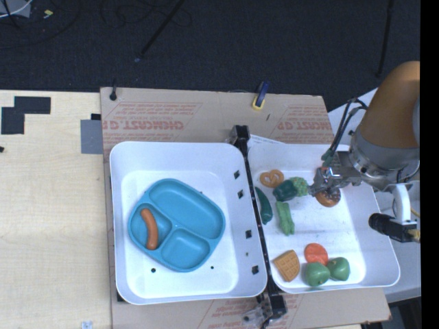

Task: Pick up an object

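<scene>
While the arm reaches in from the right, its gripper sits low over the upper middle of the right bin, just above a small brown round item, maybe a toy donut or nut, too small to tell. Whether the claw is spread or pressed together I cannot tell; the wrist body hides that, so no grasp is confirmed. Likely target is that brown item, since it lies directly under the tool, touching or nearly so.

Right bin contents, all toy food: a pretzel at upper left, a broccoli piece just beside the gripper's left, a dark green cucumber along the left wall, a lighter green vegetable beside it. Near the front edge: a waffle-like cracker, a red tomato, 2 green apples touching each other.

Left bin holds a blue divided plate with 1 sausage in its left compartment, well apart from the action.

Judgement: approach or grasp stage, not lifted. Broccoli sits close, so it risks being nudged. Small round item may roll from a pinch.
</scene>
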`<state>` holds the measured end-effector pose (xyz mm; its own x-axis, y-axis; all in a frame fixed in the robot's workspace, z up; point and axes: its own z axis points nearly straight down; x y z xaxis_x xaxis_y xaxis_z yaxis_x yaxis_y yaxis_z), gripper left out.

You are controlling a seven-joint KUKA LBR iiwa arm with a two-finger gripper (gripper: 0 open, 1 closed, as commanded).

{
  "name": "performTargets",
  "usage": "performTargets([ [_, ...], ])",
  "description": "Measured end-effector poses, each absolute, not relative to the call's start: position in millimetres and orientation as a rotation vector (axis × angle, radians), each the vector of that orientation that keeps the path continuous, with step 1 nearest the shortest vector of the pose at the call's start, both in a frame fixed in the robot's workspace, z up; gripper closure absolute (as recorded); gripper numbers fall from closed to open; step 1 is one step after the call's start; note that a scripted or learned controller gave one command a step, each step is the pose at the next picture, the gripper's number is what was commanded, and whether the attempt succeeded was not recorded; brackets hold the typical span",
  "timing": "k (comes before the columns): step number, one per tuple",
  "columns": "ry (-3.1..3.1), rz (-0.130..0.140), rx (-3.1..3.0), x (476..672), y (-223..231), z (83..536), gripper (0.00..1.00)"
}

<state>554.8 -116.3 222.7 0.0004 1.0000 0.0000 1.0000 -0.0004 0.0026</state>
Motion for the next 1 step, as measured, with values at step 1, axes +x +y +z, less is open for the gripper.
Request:
performTargets([
  [1, 2.228, 0.002, 2.217, 579.3, -63.0, 232.6, 1.00],
])
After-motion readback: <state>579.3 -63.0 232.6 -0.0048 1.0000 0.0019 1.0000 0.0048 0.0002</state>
